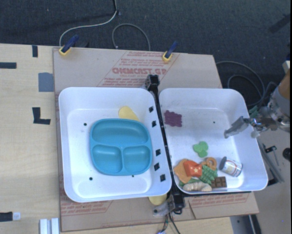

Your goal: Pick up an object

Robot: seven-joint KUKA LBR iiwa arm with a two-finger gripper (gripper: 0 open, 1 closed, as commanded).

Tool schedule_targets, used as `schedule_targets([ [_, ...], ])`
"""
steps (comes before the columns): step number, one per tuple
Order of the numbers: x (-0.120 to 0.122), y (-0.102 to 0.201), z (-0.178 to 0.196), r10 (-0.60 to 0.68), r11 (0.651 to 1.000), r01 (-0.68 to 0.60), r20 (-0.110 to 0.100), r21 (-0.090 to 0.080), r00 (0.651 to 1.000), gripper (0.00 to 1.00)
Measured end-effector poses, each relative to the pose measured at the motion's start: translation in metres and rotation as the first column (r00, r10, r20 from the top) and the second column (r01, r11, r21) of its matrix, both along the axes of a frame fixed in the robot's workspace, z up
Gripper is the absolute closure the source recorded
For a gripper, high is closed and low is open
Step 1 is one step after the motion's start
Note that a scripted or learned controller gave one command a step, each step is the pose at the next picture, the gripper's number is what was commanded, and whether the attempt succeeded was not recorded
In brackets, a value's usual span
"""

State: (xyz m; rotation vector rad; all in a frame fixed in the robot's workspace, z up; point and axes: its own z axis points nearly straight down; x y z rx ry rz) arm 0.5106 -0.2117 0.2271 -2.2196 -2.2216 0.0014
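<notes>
White plastic, two shallow bins side by side on a pale wood surface [19, 145] with a brown cardboard sheet [136, 69] under them. Left white bin [70, 106] carries a blue divided plastic tray [120, 146] with three compartments; a yellow rounded piece [128, 113] lies touching the tray's far edge. Right white bin [234, 101] carries a purple knobbly toy [173, 118] near its far left, a green leaf-shaped toy [201, 148] near the middle, and a tight pile at the near edge: orange and red toy food pieces [189, 169], a brown chocolate-bar toy [219, 182], a pale croissant-shaped piece [199, 185], a small silver can [230, 167] lying on its side just right of them. Grey arm enters at the right edge; its tool [232, 129] hangs over the right part of the right bin, one grey finger [235, 127] slanting down-left, apart from every toy. Nothing seen between the fingers; spread of the fingers cannot be told at this angle. Two blue-and-yellow clamps [68, 46] pin the cardboard's far edge.
</notes>
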Motion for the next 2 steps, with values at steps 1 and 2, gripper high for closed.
schedule_targets([
  [1, 0.003, 0.061, -0.146, 0.004, 1.0, -0.004, 0.002, -0.003, 1.0, 0.0],
  [2, 0.004, 0.057, -0.129, -0.001, 1.0, 0.001, 0.007, -0.004, 1.0, 1.0],
])
